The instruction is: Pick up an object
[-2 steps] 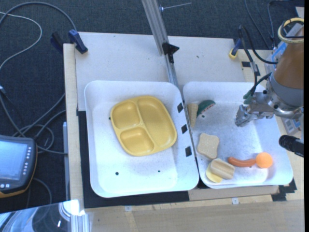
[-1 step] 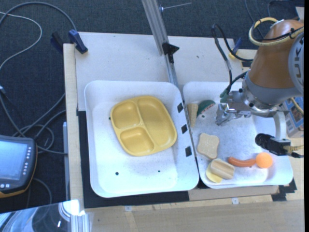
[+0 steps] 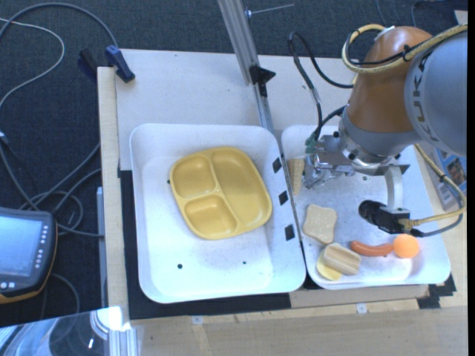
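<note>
A slice of bread point(image 3: 320, 223) is judged the easiest target. It lies flat in the right bin point(image 3: 349, 195), just at six o'clock of the hand point(image 3: 318, 170). No object is seen in the hand, and whether it is spread or pressed together cannot be told.

The hand is best carried toward six o'clock until it is centred over the slice, then lowered straight down. Because the slice is thin, it should be taken across its narrower width, close to the bin floor.

A bun point(image 3: 338, 260) sits just beside the slice at five o'clock and should not be nudged. A carrot point(image 3: 371, 248) and an orange ball point(image 3: 406, 246) lie further toward four o'clock. A yellow plate point(image 3: 219, 193) rests in the left bin point(image 3: 223, 273), at nine o'clock.
</note>
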`<state>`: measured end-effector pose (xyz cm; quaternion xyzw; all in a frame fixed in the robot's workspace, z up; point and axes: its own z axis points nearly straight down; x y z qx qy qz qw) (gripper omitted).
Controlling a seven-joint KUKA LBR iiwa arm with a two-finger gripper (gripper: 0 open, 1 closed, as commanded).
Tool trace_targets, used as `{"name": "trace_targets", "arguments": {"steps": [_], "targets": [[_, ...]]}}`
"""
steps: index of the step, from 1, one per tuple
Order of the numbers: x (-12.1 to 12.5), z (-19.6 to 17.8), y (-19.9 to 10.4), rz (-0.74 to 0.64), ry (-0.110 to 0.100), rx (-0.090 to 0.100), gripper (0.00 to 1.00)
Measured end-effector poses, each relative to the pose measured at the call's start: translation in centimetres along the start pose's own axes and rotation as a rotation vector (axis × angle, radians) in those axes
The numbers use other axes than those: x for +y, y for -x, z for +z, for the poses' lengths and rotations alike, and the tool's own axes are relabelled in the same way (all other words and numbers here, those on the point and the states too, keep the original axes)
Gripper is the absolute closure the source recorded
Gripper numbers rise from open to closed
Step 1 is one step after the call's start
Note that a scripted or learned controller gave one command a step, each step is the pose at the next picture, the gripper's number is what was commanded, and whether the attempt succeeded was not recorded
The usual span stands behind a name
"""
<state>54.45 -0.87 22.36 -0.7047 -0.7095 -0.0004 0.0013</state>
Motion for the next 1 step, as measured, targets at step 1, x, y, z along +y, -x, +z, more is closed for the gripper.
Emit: {"name": "trace_targets", "arguments": {"steps": [1], "targets": [[1.98, 0.62, -5.48, -0.001, 0.003, 0.0, 1.0]]}}
